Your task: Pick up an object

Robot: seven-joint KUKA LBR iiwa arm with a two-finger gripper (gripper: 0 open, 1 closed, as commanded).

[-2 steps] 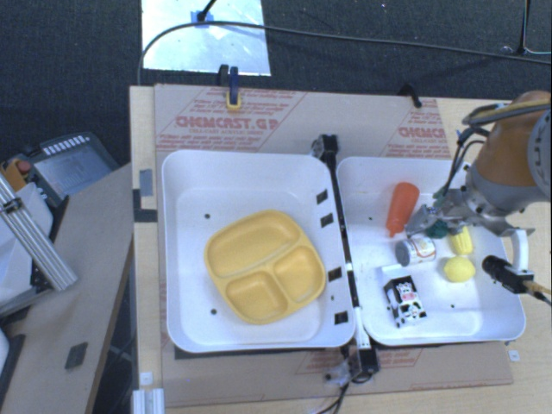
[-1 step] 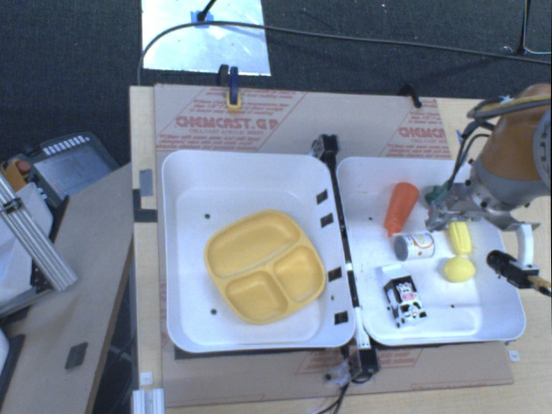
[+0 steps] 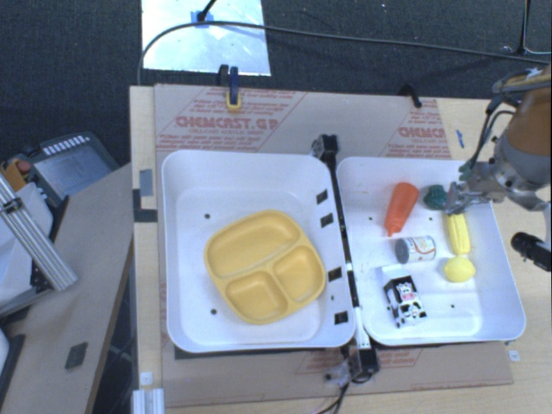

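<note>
The right bin [image 3: 496, 317] holds an orange carrot [image 3: 401, 206], a small green object [image 3: 435, 197], a yellow corn cob [image 3: 458, 234], a yellow lemon [image 3: 460, 270], a small grey can [image 3: 415, 248] lying on its side, and a black-and-white toy [image 3: 404, 300]. My gripper [image 3: 455, 202] reaches in from the right and hangs low over the bin's far right part, just right of the green object and above the corn cob's far end. Nothing can be seen held in it.
In the left bin [image 3: 185, 188] lies a yellow divided plate [image 3: 263, 266]. A black divider with clips [image 3: 336, 231] runs between the bins. The arm's grey body [image 3: 528, 145] stands over the right bin's far corner. Cardboard lies under both bins.
</note>
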